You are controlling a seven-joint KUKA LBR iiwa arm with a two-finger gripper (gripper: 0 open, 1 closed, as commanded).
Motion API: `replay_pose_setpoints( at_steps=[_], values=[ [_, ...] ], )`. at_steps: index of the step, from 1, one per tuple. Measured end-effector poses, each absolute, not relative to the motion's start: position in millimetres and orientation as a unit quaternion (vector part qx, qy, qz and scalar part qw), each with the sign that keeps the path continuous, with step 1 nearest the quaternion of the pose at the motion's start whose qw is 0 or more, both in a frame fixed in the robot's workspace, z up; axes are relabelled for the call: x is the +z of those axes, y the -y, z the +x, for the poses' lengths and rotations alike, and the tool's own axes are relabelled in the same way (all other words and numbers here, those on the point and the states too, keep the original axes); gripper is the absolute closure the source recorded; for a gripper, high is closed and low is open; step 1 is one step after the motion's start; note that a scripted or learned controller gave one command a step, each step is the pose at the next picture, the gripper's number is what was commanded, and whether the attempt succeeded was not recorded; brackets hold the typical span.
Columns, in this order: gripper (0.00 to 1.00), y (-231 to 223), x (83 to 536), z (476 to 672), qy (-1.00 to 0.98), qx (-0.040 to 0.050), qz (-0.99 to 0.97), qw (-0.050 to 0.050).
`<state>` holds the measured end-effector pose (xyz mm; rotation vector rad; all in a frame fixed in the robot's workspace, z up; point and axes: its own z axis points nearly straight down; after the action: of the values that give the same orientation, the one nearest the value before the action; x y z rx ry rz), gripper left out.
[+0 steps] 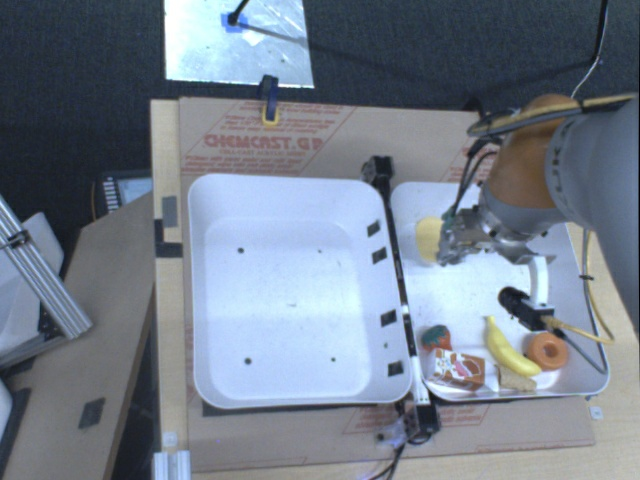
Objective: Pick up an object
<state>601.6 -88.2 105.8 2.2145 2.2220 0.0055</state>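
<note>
Reading the print first: the brown cardboard sheet (265,141) under both bins carried red block lettering, "CHEMCAST GP", well up and to the left of the gripper (450,248) in the camera view. A small red-and-white packet (458,368) lay below the gripper at the near wall of the right bin (450,298); its print was too small to read.

The gripper stood low inside the right bin, near that bin's left wall. Its opening could not be judged from this angle, and nothing could be seen held in it. A pale yellow rounded object (428,238), smooth and matt, sat just beside the gripper on its left; contact could not be confirmed.

Below and right of the gripper lay a curved yellow banana (505,346), and beyond it an orange ring-shaped piece (547,351). A small red piece with a green top (436,338) lay straight below, just above the packet.

The left bin (290,288), glossy white plastic with rounded corners, lay left of the gripper.
</note>
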Motion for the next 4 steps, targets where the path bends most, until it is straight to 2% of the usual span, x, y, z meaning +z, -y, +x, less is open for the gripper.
replay_pose_setpoints(
  at_steps=[1,2,4],
  values=[
    [1.00,73.0,190.2,612.7,-0.709,0.0036,0.705,0.004],
    [1.00,-1.2,183.8,572.5,-0.711,0.0005,0.703,-0.002],
    [1.00,3.6,205.4,575.7,-0.710,0.0019,0.704,0.001]
  ],
)
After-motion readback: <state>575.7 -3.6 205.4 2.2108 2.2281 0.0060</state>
